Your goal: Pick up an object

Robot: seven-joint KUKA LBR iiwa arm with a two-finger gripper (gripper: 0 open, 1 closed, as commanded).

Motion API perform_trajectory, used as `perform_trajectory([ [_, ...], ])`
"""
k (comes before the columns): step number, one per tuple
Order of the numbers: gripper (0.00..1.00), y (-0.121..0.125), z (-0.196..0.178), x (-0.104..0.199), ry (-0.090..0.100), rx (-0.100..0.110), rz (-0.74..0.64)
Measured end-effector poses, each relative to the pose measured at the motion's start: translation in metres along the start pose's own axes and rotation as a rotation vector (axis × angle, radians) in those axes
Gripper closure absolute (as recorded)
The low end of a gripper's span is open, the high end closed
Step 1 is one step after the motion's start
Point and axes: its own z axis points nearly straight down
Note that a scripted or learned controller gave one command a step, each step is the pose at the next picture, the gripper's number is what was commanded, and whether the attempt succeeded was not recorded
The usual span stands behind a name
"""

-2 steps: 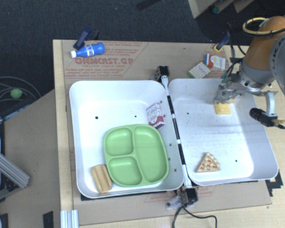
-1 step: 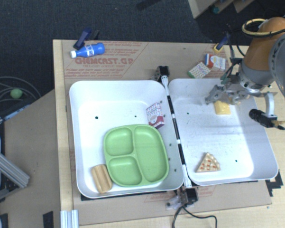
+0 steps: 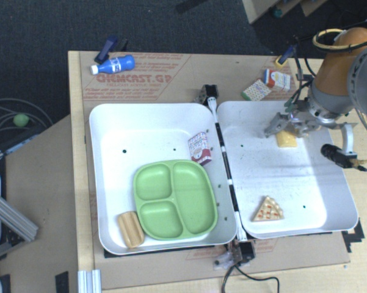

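We see the tool low over the far part of the right bin, directly above a small yellow block, which lies just under it on the bin floor. We cannot tell how the tool stands. A waffle-patterned triangle lies well nearer to us than the tool, in the same bin. To the tool's left, in the left bin, lie a green divided plate, a red-and-white packet and a tan bread piece.
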Motion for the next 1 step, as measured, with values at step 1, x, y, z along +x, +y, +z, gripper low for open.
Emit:
perform_trajectory([
  [1,1.0,0.0016,-0.0117,-0.0023,-0.01,-0.01,-0.001],
])
